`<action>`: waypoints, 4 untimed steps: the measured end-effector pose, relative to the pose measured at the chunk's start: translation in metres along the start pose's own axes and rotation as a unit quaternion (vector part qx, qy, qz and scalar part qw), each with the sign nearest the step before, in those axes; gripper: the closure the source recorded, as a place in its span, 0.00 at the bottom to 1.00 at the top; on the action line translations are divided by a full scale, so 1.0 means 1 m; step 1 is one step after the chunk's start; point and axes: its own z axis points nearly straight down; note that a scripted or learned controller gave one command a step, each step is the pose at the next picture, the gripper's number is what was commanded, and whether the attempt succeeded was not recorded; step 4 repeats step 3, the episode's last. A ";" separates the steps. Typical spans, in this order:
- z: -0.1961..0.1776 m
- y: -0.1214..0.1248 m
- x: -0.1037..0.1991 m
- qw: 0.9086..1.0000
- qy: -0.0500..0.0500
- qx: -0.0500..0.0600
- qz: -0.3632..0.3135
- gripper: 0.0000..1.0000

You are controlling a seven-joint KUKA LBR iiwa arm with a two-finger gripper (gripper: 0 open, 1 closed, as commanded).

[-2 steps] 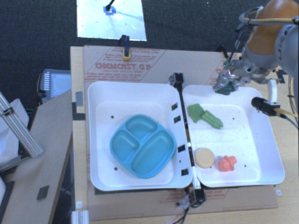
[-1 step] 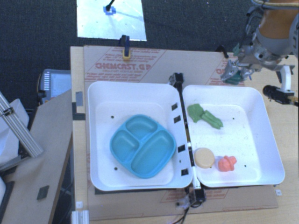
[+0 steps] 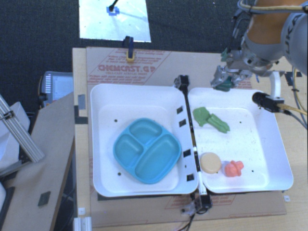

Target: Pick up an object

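Your pincer (image 3: 225, 83) hangs above the far rim of the right bin (image 3: 269, 179), at about twelve o'clock of it. A dark green thing (image 3: 223, 85) sits at its tips, but you cannot tell whether the jaws grip it or how wide they stand. Below, the green toy (image 3: 211, 119) lies at ten o'clock in that bin; a tan disc (image 3: 210, 162) and a pink piece (image 3: 234, 168) rest near six. The blue plate (image 3: 147, 150) fills the left bin (image 3: 103, 100). A weak hold could let the piece slip outside the rim.
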 end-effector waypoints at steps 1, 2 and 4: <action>0.003 -0.012 0.057 1.000 0.000 0.000 0.000 1.00; 0.026 -0.026 0.111 1.000 0.000 0.001 0.000 1.00; 0.027 -0.048 0.163 1.000 0.000 0.001 0.000 1.00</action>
